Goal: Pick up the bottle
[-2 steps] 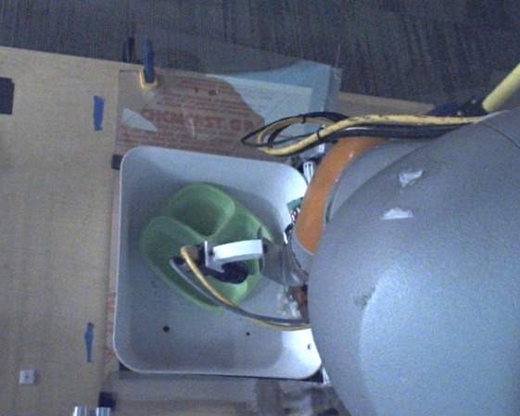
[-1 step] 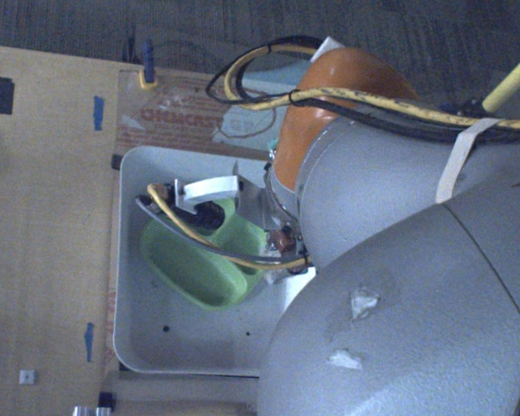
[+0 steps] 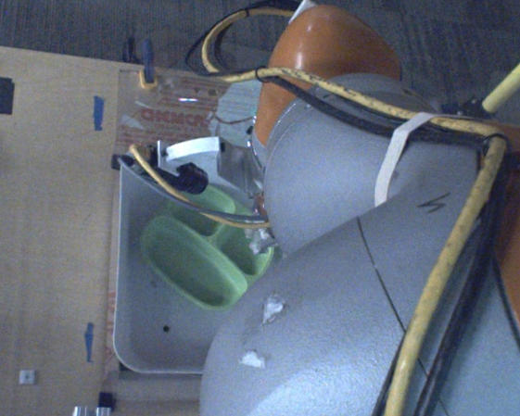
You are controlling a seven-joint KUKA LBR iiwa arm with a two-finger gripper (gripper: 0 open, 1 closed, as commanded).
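White bin (image 3: 134, 328) holds what looks like a green tray (image 3: 193, 262).

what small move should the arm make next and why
Probably lift the arm a little: it covers most of the white bin, and beside it I can make out a green sectioned tray but no bottle, so a grasp can't be judged yet.

Bins: one, white (image 3: 134, 328)
Green trays: one, with compartments (image 3: 193, 260)
Arms: one, grey (image 3: 372, 290)
Yellow cables: several, count unclear (image 3: 438, 279)
Blue tape marks: three (image 3: 98, 111)
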